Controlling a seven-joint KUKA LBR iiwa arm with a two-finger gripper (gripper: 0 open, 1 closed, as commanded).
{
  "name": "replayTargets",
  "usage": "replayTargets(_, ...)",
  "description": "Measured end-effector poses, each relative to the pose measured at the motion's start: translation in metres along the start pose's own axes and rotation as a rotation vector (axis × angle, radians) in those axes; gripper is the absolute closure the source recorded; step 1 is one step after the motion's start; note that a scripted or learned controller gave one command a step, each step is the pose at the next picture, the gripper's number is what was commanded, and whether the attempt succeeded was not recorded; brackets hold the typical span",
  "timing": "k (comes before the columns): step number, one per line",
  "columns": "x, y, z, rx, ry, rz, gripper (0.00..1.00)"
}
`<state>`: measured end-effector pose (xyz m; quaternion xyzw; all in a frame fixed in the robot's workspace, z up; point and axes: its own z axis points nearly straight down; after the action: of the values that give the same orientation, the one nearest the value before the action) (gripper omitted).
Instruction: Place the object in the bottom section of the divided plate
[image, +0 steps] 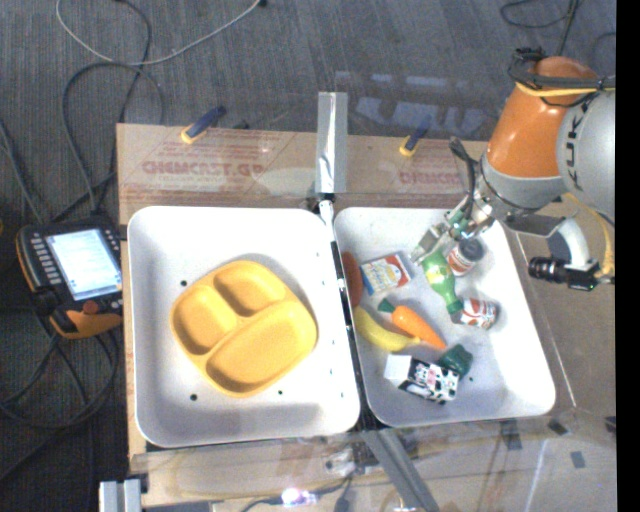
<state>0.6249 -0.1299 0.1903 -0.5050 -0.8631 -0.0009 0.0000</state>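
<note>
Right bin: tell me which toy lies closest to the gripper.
The green bottle, just below the gripper. The carrot, banana and cow-print carton lie farther toward the right bin's front.

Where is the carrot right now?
The carrot lies in the right bin, near its middle, resting against the banana with the small can to its right.

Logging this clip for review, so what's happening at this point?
The arm's gripper is low over the back of the right bin, among toy groceries: a green bottle, small cans, a carrot, a banana and little cartons. The yellow divided plate sits in the left bin with nothing in its sections.
</note>
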Motion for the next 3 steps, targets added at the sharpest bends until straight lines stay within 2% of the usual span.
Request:
replayTargets(1,0.059,0.017,0.007,0.002,-0.001,-0.111,1.0)
replayTargets(2,0.059,0.017,0.007,0.002,-0.001,-0.111,0.0)
replayTargets(3,0.141,-0.071,0.004,0.003,0.002,-0.113,0.0)
